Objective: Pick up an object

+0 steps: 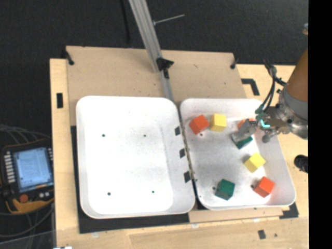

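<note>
The right bin (280, 154) holds several small blocks. An orange block (198, 124) and a yellow block (218, 122) lie at its far left. A second yellow block (254, 162) sits mid-right, with a green block (224, 189) and another orange block (263, 186) along the near edge. My gripper (248, 135) reaches in from the right, low over the bin's far right part. A dark green block (243, 142) lies right at its tip, partly covered by it. A small orange piece (243, 123) shows just behind the gripper.
The left bin (129, 154) stands beside the right one, sharing a middle rim. A slanted metal pole (148, 30) rises behind the bins. A tablet (31, 167) lies off the bench at the left.
</note>
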Robot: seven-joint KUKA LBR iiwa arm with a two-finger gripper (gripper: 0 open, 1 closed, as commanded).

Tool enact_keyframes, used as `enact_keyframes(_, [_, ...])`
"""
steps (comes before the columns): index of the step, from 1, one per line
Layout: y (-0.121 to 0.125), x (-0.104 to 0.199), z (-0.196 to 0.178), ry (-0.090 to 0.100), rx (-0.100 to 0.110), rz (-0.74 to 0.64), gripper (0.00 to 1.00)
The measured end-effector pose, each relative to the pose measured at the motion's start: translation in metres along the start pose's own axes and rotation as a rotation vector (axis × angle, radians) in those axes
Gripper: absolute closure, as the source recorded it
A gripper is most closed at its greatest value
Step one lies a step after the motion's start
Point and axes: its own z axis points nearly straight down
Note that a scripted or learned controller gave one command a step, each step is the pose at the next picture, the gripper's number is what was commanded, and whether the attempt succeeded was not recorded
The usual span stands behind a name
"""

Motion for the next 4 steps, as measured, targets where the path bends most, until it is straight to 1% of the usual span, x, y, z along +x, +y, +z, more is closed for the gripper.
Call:
enact_keyframes(1, [0.001,0.000,-0.002,-0.001,-0.004,0.002,0.00])
enact_keyframes(2, [0.002,-0.002,0.040,-0.003,0.002,0.005,0.00])
enact_keyframes(3, [-0.002,-0.008,0.102,-0.002,0.004,0.004,0.00])
enact_keyframes(4, [-0.012,-0.014,0.153,-0.002,0.003,0.005,0.00])
